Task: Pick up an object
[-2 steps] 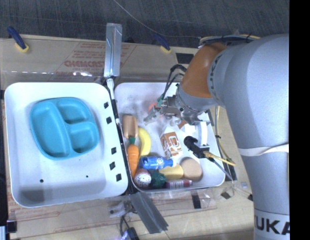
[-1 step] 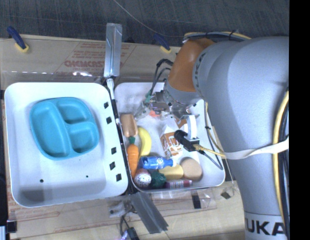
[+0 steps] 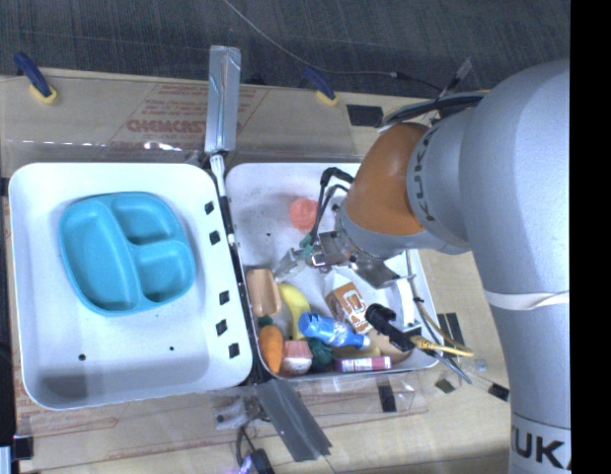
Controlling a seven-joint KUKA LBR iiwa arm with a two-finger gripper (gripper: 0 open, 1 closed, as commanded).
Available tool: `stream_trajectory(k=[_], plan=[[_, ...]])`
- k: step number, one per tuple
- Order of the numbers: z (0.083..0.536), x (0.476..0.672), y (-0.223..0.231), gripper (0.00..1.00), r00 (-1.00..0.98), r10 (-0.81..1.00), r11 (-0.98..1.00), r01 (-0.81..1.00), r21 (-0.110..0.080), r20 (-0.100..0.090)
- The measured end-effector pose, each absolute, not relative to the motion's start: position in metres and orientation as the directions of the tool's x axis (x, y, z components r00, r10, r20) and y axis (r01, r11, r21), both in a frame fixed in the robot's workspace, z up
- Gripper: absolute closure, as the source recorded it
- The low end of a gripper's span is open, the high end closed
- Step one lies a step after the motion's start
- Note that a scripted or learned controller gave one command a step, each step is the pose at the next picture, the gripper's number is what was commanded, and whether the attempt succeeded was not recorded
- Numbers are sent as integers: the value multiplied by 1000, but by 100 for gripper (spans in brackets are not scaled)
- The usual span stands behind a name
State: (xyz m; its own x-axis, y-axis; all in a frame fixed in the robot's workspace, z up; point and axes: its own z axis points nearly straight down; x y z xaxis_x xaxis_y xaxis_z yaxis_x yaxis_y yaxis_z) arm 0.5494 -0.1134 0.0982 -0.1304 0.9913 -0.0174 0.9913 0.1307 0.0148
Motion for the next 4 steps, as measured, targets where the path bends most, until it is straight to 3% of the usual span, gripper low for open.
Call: stream_trajectory(k=[1,2,3,4], plan=[[195,598,-72,0,4,1000,-4,1000,4,0],[104,632,-102,0,59,998,-59,998,-10,-1],[92,641,-129,0,-151,989,151,989,0,-1],[102,641,-128,100,-157,988,157,988,-2,-1]])
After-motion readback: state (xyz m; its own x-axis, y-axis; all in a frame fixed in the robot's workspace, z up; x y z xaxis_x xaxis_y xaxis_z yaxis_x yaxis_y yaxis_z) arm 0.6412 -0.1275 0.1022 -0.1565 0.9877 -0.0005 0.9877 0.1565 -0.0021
